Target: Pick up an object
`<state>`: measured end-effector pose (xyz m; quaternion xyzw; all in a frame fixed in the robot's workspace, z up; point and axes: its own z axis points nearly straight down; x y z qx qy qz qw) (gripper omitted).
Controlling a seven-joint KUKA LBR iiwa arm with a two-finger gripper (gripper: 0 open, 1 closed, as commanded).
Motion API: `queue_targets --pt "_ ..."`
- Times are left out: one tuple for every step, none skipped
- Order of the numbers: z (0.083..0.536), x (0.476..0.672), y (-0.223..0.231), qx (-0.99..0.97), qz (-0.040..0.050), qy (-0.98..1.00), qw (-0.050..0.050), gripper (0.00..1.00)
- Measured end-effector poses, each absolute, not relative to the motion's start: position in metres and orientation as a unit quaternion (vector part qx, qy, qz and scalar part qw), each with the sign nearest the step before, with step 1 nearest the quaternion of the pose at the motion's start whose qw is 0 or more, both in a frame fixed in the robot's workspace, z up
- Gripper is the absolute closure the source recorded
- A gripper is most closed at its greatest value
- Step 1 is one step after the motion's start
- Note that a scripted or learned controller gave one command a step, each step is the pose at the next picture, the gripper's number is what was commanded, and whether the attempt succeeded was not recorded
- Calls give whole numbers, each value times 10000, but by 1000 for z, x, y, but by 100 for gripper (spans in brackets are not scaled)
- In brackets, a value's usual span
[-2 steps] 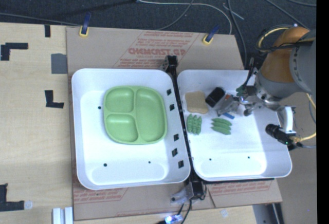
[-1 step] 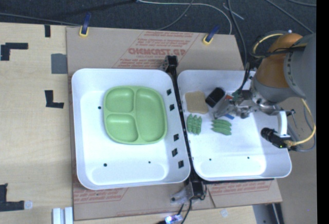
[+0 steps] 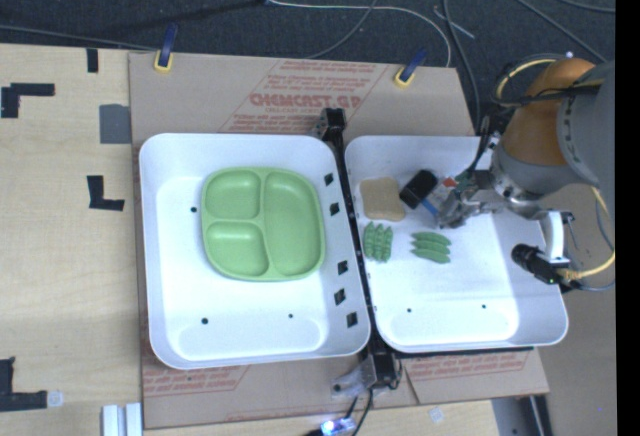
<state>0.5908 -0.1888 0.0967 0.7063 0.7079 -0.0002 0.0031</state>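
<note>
The gripper (image 3: 452, 208) is hovering low in the right bin (image 3: 520, 314), just above the green pea pods (image 3: 431, 245). Its finger state cannot be told; the approach step is seemingly in hand, and descending squarely comes next.

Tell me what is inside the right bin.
The right bin holds a tan block, a black piece and two green items. The gripper covers anything beneath it.

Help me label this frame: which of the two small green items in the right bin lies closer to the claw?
The green item on the right, just below the claw. The other green item lies further left, near the divider, under the tan block.
</note>
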Motion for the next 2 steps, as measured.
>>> queue_targets --pt "160 589 -186 7066 13 7076 22 100" --pt "203 590 -188 7068 9 7074 19 100"
